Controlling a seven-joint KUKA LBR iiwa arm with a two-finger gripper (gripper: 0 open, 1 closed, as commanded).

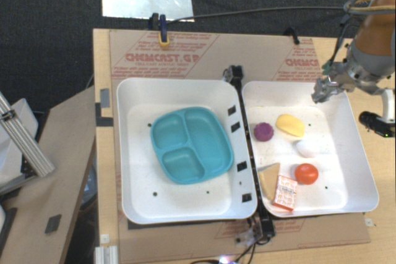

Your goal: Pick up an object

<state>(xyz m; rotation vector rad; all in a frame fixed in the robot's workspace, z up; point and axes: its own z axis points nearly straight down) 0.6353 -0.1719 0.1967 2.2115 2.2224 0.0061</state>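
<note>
Overhead, two shallow white bins sit side by side on a bench topped with printed cardboard. First, the left bin (133,133) holds one teal plastic tray (192,144) with three compartments, lying flat near the bin's middle and turned slightly askew. Next, the right bin (356,151) holds six small things, one of each. One tan wedge (268,178), shaped like a slice of cheese, lies near the bin's front left corner, and one red-and-white packet (286,192) lies just beside it, touching or overlapping its right edge. One round purple piece (263,132), like a small plum, sits farther back near the divider between the bins. One yellow lemon-shaped piece (290,125) lies to the right of the purple one, a little apart from it. One small white rounded thing (305,147), hard to make out against the white floor, sits just in front of the yellow piece. One red tomato-like ball (306,174) sits in front of that. Finally, the gripper (323,91) hangs over the back edge of the right bin, well apart from every object; nothing shows between its fingers, and whether they are spread or closed cannot be told.
</note>
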